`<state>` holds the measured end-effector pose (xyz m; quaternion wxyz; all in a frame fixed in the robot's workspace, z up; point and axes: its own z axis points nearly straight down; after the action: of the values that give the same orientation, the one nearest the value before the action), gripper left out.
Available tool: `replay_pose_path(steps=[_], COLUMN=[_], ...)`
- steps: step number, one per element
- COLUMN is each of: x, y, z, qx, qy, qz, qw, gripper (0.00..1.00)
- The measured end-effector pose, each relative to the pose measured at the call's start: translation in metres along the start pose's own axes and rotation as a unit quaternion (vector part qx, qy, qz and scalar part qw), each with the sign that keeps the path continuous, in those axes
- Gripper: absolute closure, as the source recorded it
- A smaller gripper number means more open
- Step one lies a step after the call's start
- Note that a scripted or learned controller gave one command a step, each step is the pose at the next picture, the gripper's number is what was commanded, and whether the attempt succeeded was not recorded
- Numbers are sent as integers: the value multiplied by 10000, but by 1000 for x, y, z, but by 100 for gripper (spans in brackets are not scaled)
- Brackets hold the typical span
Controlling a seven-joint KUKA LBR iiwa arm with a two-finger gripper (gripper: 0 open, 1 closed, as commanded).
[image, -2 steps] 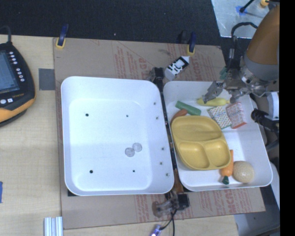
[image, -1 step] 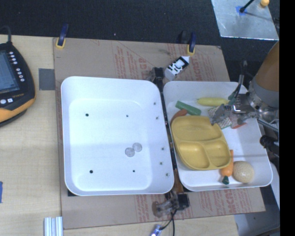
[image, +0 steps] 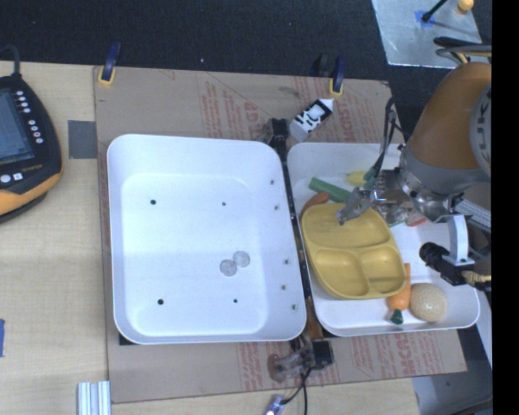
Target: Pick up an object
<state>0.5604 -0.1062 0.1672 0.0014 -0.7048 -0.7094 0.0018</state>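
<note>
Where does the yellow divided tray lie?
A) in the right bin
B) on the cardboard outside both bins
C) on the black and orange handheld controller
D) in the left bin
A: the yellow divided tray lies inside the right bin, with the gripper above its upper edge.

The arm (image: 454, 137) enters from the right edge of the camera view. Its orange band sits at the upper right, above the grey wrist section. The wrist is angled downward and to the left. The gripper (image: 356, 210) extends from the wrist as a slim metallic assembly, with its tip at the lowest and leftmost point of the arm. Black fittings and cabling hang from the wrist on its lower right side.
</note>
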Motion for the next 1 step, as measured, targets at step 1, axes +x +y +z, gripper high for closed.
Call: replay_pose_path(steps=[1], x=[-42], y=[21], z=[-30], qx=[-10], qy=[3], qz=[23], qw=[10000], gripper=[0])
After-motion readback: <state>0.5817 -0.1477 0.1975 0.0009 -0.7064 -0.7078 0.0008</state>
